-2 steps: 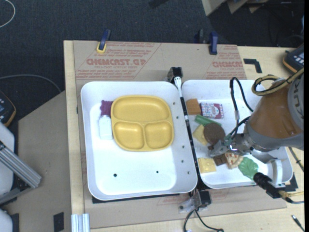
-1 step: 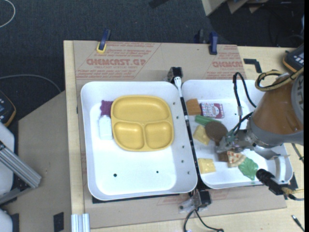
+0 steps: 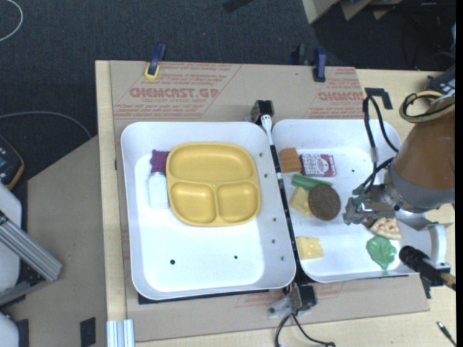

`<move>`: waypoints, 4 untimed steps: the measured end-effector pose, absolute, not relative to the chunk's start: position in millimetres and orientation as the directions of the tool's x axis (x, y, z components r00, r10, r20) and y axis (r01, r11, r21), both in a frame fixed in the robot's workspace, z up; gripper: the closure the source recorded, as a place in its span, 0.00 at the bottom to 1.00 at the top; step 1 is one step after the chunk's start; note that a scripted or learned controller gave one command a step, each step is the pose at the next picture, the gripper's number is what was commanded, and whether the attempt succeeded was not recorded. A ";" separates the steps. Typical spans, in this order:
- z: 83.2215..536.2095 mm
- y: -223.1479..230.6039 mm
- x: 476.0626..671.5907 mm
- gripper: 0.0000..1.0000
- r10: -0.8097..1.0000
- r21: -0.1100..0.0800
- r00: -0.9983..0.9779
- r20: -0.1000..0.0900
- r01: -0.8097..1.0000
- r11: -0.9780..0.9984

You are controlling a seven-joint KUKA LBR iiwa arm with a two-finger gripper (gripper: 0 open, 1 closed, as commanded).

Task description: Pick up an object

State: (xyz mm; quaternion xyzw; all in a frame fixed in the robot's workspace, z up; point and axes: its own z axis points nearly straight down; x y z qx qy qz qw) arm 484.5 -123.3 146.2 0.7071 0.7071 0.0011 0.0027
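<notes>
Near the right bin's (image 3: 340,272) right edge lies a pizza slice (image 3: 386,228), orange and speckled, just under my hand (image 3: 359,212); I cannot tell its state. Bare white floor opens toward the bin's far-right corner.

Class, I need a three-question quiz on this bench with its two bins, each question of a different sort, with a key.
1. True or false: the yellow divided tray lies in the right bin.
2. Which item lies nearest the gripper? A the pizza slice B the cheese wedge C the purple block
3. Fill in: the brown round patty lies in the ____ bin.

Key: 1 false; 2 A; 3 right.
</notes>
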 end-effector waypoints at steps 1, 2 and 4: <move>210.0 -125.5 485.8 1.00 1.000 0.007 -0.001 -0.002 1.000 0.001; 225.8 -125.6 486.8 1.00 1.000 0.005 -0.001 -0.002 1.000 0.001; 221.5 -47.0 562.1 1.00 1.000 0.005 -0.005 -0.001 1.000 0.005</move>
